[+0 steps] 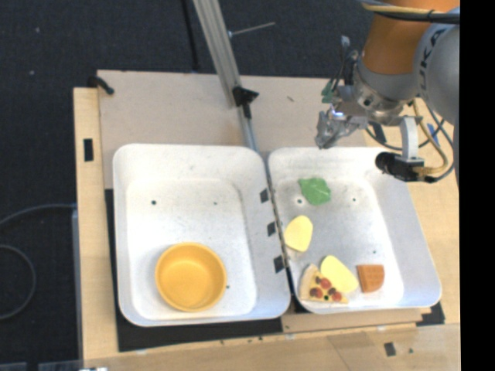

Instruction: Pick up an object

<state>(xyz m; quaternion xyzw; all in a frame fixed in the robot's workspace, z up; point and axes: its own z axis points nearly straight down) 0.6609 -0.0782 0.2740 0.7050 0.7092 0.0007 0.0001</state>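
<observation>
My gripper hangs over the 12 o'clock rim of the right bin, nothing between the fingers; whether they are apart or together, I cannot tell. Green piece lies at 6 o'clock from the gripper, apart from it. Yellow piece further down. Pizza slice, yellow wedge, orange block at the near edge. Yellow bowl in left bin.

Bowl in the left bin; five food pieces (two touching) in the right bin.
</observation>
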